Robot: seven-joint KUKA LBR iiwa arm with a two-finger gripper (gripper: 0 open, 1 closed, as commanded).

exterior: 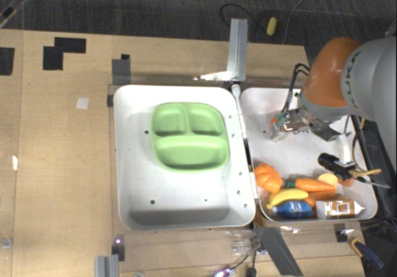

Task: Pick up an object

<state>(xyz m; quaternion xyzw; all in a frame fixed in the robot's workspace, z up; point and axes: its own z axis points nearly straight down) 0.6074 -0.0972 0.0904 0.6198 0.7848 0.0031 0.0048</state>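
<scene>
The tool [284, 124] is hovering over the right shallow white bin [260, 105], above the orange plastic pumpkin [268, 178]; its grip I cannot tell.

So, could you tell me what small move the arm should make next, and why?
Probably a shift toward the near end of the right bin, then down. The pincer hangs over bare white floor at the far end, while the toy food, among it the pumpkin, banana and carrot, is heaped along the near wall, so nothing lies under it to pick.
</scene>
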